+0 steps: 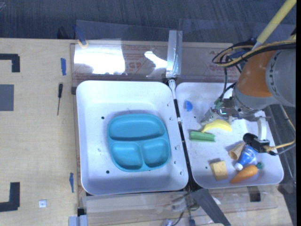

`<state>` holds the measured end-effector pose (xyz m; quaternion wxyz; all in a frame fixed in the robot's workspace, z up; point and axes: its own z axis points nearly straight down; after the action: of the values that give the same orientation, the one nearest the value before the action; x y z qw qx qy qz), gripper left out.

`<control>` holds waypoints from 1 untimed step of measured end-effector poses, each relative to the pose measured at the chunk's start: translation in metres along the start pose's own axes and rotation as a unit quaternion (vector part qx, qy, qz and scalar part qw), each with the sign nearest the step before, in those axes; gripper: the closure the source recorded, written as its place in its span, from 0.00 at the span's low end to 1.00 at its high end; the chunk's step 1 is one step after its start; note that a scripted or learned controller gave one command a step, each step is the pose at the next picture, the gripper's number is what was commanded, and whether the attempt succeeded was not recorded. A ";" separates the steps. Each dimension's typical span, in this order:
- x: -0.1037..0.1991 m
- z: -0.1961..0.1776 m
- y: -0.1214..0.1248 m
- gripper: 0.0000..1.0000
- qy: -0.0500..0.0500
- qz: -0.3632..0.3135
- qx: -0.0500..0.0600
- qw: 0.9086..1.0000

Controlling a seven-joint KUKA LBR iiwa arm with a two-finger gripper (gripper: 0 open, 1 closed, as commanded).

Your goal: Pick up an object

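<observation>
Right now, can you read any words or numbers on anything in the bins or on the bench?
None can be read.
Small blue-and-white bottle in the right white bin: any label is too blurred to read.
Blue divided plastic tray in the left white bin: plain, no writing.
Black corner marks on the wooden bench: shapes, not letters.

Bright, even overhead light fills the scene. Strong white glare washes the clear panel [120, 60] behind the left bin [89, 98]. Shadows are soft, and the picture is slightly grainy.
</observation>
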<state>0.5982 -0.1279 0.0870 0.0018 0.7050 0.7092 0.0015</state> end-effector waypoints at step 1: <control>-0.024 0.000 -0.018 0.00 0.001 0.073 0.001 0.997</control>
<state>0.5807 -0.1524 0.0869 0.0004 0.7549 0.6558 0.0014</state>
